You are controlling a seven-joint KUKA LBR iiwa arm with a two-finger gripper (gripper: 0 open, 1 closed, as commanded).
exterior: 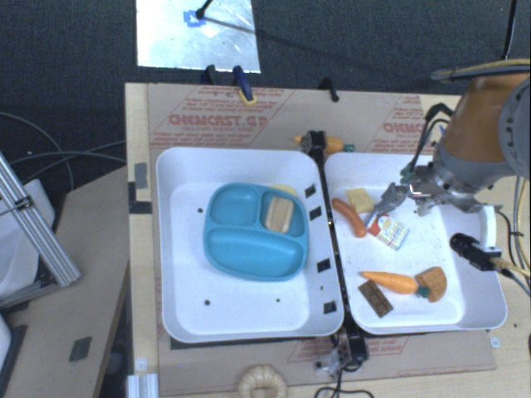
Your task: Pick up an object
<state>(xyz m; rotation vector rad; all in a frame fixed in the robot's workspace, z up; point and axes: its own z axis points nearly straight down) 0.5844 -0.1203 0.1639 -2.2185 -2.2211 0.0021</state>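
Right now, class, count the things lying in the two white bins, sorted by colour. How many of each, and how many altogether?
Blue: 1, the plate
Tan: 2, the bread and the cheese
Orange: 2, the sausage and the carrot
Brown: 1, the chocolate bar
White: 1, the packet
Total: 7

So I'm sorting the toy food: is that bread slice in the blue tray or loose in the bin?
In the tray. The bread slice lies in the upper right compartment of the blue tray.
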